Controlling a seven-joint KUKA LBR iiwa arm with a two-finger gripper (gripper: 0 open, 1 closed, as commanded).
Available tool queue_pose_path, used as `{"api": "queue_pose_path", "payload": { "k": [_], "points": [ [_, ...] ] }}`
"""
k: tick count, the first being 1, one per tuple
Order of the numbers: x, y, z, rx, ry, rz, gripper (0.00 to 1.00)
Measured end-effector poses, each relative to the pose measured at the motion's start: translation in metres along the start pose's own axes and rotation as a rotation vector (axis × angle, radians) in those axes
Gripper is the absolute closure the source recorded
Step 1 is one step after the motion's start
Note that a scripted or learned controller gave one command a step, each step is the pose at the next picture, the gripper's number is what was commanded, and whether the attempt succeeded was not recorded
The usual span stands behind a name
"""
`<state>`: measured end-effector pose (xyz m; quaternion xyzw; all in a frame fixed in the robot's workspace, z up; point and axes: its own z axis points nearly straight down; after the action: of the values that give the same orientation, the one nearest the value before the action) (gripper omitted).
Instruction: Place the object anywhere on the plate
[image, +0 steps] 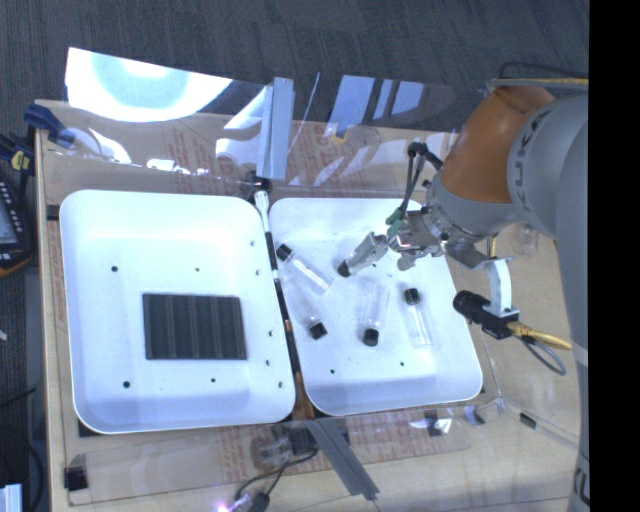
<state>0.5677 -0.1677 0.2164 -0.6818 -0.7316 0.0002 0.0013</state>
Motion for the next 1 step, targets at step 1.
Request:
{"api": "queue_pose_path", "payload": {
  "k": [1],
  "points": [
    [0.0661, -0.0867, -0.0376, 0.0, -0.001, -0.36, 1.0]
  ]
}}
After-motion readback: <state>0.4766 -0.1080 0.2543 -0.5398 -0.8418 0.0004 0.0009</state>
